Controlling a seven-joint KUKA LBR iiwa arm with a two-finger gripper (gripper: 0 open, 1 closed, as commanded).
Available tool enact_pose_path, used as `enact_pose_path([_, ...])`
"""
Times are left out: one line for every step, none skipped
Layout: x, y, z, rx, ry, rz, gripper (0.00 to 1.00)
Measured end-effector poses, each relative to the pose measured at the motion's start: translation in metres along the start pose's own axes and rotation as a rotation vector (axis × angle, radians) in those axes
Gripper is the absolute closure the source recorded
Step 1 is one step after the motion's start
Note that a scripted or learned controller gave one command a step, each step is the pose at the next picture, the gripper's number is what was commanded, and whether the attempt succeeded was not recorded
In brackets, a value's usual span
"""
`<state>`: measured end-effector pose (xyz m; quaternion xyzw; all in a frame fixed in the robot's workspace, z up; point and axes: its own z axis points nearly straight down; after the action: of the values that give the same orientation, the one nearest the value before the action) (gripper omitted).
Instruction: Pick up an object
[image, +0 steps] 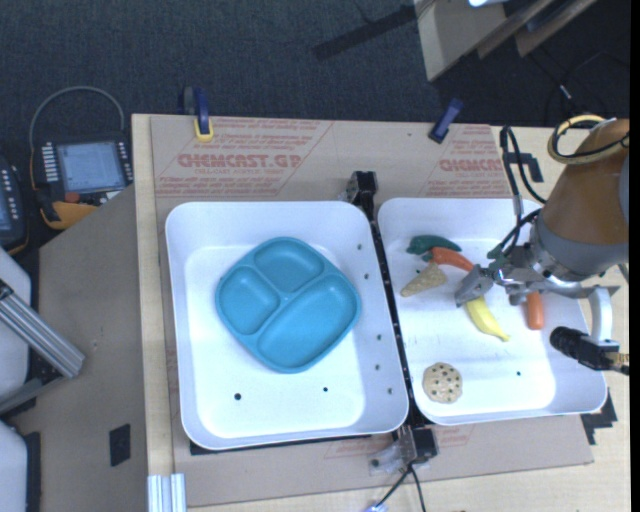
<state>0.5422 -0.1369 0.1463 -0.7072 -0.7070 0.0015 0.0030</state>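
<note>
Two shallow white bins sit side by side on a brown board covering the table (150, 300). Red print on the board reads "CHEMCAST G.P" at upper left (238, 160), w/ a partly cut repeat "CHEMCAS..." at upper right (465, 162). A yellow clamp (203, 126) and a blue clamp (444, 122) grip the board's top edge.

Left bin (190, 380): holds a blue 3-compartment plate (288, 303), roughly centred.

Right bin (500, 395): toy foods. A dark green piece (432, 243) and an orange carrot (452, 259) lie touching in the upper-left part, w/ a tan cone (422, 282) just below them. A yellow banana (487, 318) lies near mid-bin, a small orange-red piece (535, 310) to its right, and a speckled cookie (442, 382) at lower left, well apart from the rest.

The arm comes in from the right edge, orange band (590, 205) above the grey wrist. The tool (480, 287) sits low over the right bin, just above the banana's upper end and right of the cone. Fingers (468, 292) are dark grey, angled down-left; can't tell if spread or closed, nothing visibly between them.

A pendant w/ a lit screen (88, 166) lies at far upper left; its text is too small to read.
</note>
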Motion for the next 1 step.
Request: enact_pose_path([-0.0004,0.0013,-0.0136,-0.007,-0.002,0.0,1.0])
